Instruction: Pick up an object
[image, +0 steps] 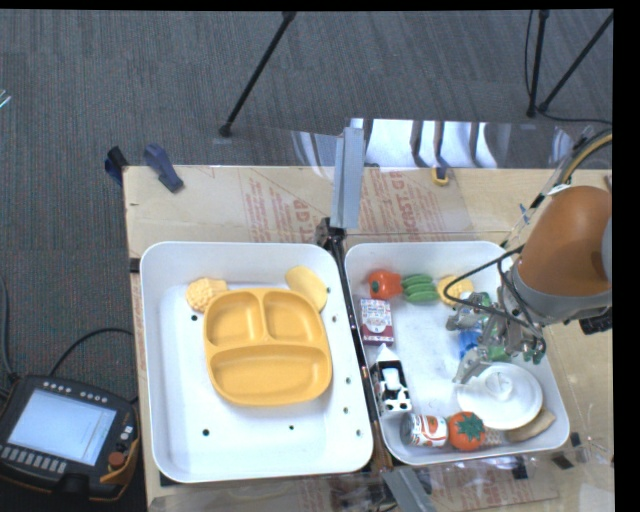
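In the camera view the gripper (487, 352) hangs over the right bin (440, 250), its fingers spread apart with nothing between them. Taking that gripper as the mark, a white lid (500, 392) lies just below it, nearly under the fingertips, and a blue piece (468, 343) sits just to its left. Further below, along the bin's near wall, lie a tomato (465, 430) and a can (427, 430). Well left of the gripper are a red carton (376, 320) and a black-and-white carton (391, 386), both against the bin's left wall. Up and to the left sit a red pepper (383, 284) and a green pod (420, 289). Bare floor lies between the cartons and the gripper.
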